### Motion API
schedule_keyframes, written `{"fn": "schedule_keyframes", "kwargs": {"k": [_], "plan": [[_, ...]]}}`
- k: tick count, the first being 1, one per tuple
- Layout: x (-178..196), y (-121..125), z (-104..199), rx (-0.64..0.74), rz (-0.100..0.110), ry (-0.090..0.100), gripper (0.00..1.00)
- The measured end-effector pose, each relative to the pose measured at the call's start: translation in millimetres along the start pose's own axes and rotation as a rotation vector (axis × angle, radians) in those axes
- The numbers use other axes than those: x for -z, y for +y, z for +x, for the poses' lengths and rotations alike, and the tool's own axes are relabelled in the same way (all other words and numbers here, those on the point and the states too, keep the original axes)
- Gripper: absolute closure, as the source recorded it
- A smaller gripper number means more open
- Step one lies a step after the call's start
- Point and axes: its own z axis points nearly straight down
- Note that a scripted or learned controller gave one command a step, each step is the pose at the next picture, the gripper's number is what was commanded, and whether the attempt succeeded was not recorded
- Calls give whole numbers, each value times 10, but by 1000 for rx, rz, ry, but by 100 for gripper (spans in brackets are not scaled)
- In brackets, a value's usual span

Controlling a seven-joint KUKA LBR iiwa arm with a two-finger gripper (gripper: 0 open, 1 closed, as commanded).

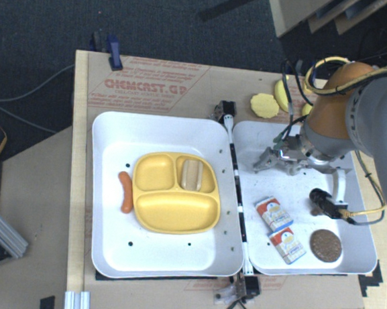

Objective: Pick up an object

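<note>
Right bin [356,262]: cartons [279,227] below-left of tool [284,160].

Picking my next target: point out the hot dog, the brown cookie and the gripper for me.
hot dog [126,192], camera view, middle of its length, left of the yellow tray.
brown cookie [325,245], camera view, centre of its top face.
gripper [282,161], camera view, between its fingertips, over the right bin.

- Gripper [282,159] over the right bin [359,262], near its back-left corner.
- Two cartons [280,229] lie in front of its fingers.
- Round disc [325,245] front-right.
- Divided tray [174,192] far left, in the left bin [105,244].
</note>
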Motion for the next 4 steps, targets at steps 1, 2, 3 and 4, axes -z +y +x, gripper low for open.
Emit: {"fn": "schedule_keyframes", "kwargs": {"k": [1,2,3,4], "plan": [[-4,-854,-152,-14,15,0,0],[-2,-826,117,-8,9,1,0],[-1,-1012,127,-11,10,0,0],[101,-998,130,-11,6,-1,100]]}}
